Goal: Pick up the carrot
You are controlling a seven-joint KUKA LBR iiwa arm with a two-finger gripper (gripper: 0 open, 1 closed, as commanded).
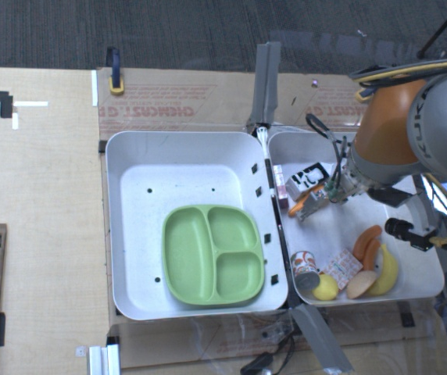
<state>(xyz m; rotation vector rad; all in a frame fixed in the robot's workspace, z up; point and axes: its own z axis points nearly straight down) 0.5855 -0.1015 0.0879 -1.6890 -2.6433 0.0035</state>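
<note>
Banana (387, 270) pile sits low in right bin (434, 287); gripper (317, 198) angled down, clamped on carrot (305, 203) near divider for lift.

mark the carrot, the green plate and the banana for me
carrot (367, 243): camera view, middle of its orange body, right bin.
green plate (186, 254): camera view, floor of its large left compartment, left bin.
banana (388, 272): camera view, middle of its yellow curve.
</note>
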